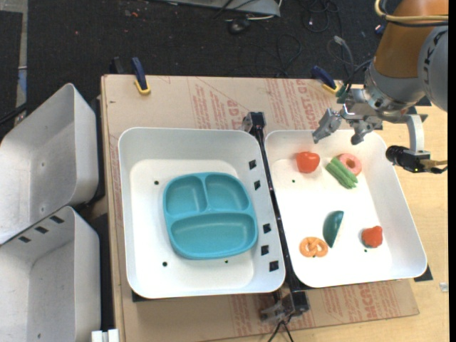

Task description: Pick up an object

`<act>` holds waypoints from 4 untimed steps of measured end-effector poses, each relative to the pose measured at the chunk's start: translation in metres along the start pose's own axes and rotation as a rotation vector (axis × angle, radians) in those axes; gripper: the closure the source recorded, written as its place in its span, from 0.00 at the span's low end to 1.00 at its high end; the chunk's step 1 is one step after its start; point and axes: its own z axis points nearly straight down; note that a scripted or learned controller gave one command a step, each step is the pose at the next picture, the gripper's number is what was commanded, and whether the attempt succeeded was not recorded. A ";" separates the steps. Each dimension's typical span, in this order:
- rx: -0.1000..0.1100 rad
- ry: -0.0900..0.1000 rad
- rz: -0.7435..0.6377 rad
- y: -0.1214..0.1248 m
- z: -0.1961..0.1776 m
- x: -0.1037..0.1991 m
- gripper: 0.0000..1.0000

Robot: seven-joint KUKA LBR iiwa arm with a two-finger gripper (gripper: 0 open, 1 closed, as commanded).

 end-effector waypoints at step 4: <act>-0.011 -0.002 0.000 -0.007 0.136 0.006 0.00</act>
